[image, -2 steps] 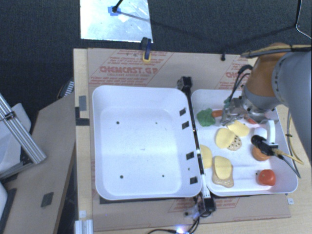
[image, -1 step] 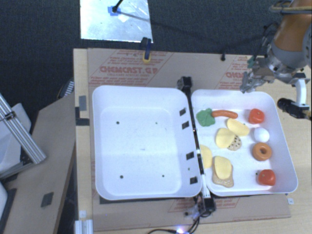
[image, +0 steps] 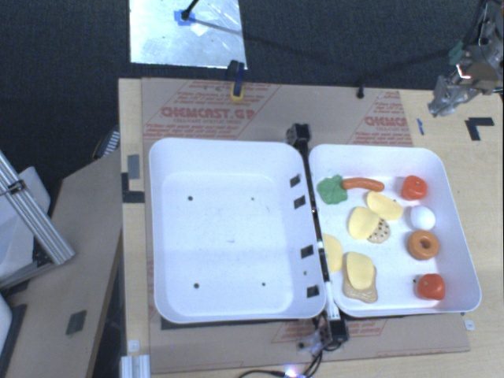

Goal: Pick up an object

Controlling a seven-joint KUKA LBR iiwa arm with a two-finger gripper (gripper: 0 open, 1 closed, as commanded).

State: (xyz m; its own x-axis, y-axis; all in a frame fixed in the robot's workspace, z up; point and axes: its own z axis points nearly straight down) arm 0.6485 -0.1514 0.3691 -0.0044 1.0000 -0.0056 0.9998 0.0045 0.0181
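Observation:
The right bin holds several toy foods: a green leafy piece, an orange sausage, two red tomatoes, a white egg, a brown doughnut, yellow slices and a sandwich-like stack. My gripper hangs high at the upper right, beyond the bin's far right corner and away from every food piece. Nothing shows between its fingers.
The left bin sits beside the right one, joined by a black clipped divider. A shiny metal plate lies at the back on the dark floor. An aluminium frame stands at the left.

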